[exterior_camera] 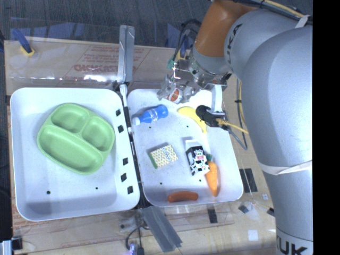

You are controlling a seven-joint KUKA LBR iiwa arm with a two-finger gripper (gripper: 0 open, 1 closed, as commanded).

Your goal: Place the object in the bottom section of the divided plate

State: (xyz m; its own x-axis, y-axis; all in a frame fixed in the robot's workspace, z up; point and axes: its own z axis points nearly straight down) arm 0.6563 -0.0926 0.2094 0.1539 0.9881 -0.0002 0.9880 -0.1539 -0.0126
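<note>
Jaws above right bin

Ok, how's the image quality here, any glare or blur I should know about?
Camera view: even, soft lighting; bright glare washes out the right bin floor near the tool; the arm up close looks soft; the plate and carrot are fairly sharp, with faint shadows.

Two shallow white plastic bins sit side by side: the left bin and the right bin. There is one light green plastic divided plate with three sections. The loose items number six or seven: one blue plastic bottle, one yellow banana-shaped toy, one small patterned square packet, one black-and-white cow-print carton, one orange toy carrot, one reddish-brown toy sausage, and one small orange-and-white item, too unclear to identify.
</note>
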